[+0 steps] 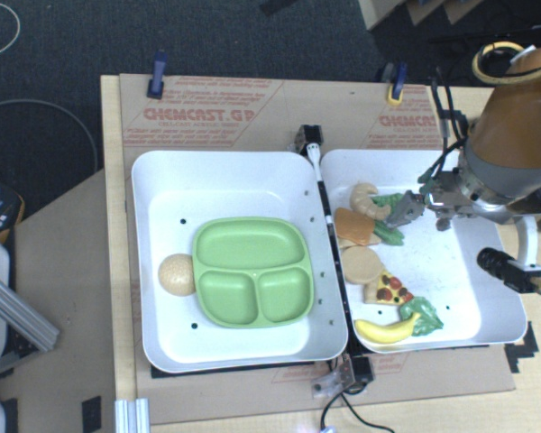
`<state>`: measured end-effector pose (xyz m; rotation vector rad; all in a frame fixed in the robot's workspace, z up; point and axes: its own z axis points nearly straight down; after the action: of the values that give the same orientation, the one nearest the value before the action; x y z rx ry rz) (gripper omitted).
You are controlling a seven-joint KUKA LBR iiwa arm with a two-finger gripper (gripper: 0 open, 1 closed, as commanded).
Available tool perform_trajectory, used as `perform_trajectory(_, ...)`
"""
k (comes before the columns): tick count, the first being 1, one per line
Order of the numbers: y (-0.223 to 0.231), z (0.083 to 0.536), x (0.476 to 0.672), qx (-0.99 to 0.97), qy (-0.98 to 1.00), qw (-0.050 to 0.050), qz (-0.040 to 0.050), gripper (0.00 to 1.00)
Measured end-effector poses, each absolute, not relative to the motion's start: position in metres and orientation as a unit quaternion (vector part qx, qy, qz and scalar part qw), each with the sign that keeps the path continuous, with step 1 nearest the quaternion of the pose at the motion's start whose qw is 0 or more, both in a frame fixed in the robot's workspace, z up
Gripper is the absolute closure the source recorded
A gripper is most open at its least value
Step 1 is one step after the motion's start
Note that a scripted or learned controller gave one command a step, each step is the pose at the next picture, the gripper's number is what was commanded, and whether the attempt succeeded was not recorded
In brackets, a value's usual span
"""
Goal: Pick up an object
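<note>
My gripper (404, 208) reaches in from the right over the upper part of the right bin (487, 305). Its dark fingers sit right at a green leafy toy (388, 233) and a beige toy piece (364, 195). Just below lie an orange-brown bread-like piece (353, 227), a tan round cookie (361, 264), a pizza slice (389, 289), a yellow banana (384, 330) and a green broccoli-like piece (424, 314). Nothing clearly sits between the fingers.
The left bin (158, 197) holds a green divided plate (252, 271) with a tan ball (176, 274) at its left side. Blue clamps (156, 75) hold the cardboard backing at the rear. A black part (509, 269) of the arm hangs over the right bin's right side.
</note>
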<state>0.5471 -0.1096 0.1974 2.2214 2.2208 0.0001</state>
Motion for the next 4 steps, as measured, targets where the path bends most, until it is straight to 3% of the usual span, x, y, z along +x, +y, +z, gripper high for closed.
perform_trajectory(1,-0.032,0.183,0.482,0.705,0.709,-0.005,-0.0014,0.00)
perform_trajectory(2,-0.003,0.286,0.492,0.705,0.709,0.004,0.0044,0.00)
perform_trajectory(3,-0.022,0.179,0.476,0.708,0.706,-0.004,-0.0044,0.00)
perform_trajectory(4,0.027,0.314,0.481,0.704,0.710,0.004,0.0066,0.00)
